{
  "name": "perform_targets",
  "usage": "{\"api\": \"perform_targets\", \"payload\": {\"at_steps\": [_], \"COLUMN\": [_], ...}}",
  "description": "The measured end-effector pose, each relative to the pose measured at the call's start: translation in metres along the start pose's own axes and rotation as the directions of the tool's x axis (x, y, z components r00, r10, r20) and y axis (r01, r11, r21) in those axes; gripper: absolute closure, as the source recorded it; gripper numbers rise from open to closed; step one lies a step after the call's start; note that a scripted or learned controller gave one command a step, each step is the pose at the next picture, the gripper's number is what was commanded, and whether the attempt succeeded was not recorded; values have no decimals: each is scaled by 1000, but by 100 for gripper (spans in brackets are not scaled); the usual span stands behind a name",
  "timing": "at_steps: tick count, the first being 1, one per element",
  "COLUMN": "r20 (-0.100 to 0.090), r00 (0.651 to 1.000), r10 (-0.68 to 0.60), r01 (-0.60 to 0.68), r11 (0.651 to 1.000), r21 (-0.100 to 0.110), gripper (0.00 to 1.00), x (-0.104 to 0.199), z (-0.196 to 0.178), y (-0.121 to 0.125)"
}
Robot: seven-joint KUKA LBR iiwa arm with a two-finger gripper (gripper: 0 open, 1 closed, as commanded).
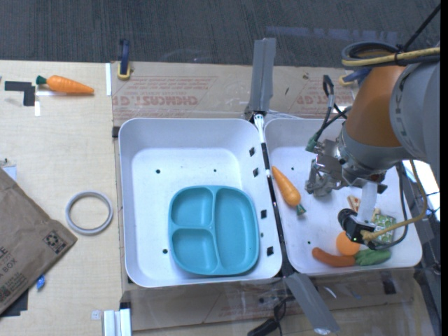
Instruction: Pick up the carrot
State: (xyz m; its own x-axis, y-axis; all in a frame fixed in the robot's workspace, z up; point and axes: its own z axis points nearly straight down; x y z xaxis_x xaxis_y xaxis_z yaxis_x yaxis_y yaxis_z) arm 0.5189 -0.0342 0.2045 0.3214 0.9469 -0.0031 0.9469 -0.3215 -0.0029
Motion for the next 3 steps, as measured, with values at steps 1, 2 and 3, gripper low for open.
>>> {"api": "perform_targets", "payload": {"at_steps": [1, 2, 3], "r20": [0, -1, -1], "r00": [1000, 969, 973], "r10": [0, -247, -232], "r01": [0, 247, 232], "r11": [1000, 969, 973], "r21": [0, 0, -1], "gripper": [0, 0, 0], "x": [0, -21, -54], "z": [0, 14, 104], "y": [0, 2, 34]}}
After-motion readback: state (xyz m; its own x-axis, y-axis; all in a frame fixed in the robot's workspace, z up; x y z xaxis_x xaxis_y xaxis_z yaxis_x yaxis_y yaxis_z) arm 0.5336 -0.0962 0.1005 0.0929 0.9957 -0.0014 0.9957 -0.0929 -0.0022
